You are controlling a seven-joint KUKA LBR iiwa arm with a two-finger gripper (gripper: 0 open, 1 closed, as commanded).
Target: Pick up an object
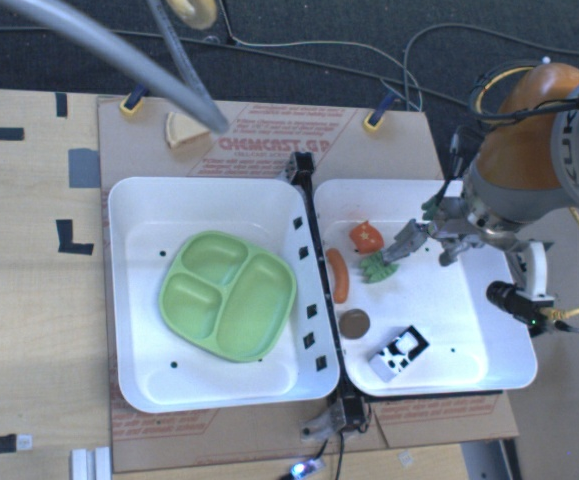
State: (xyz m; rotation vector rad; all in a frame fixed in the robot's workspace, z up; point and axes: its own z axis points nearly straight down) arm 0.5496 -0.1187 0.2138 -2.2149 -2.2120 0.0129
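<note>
The right bin (469, 368) holds several small objects. A red tomato-like piece (366, 236) lies near its left wall, with a green leafy piece (377, 268) just below it. An orange sausage shape (339, 274) rests along the divider, a brown disc (354, 322) sits lower down, and a white box with black marks (399, 353) is near the front. My gripper (419, 253) hangs low over the middle of this bin, open, with nothing between its fingers. One finger (403, 244) points at the green piece and nearly touches it.
A green divided plate (231, 293) lies in the left bin (129, 268). A black clip strip (314, 298) runs along the wall between the bins. The arm's grey and orange body (529, 138) rises at the right, above the bin's far right corner.
</note>
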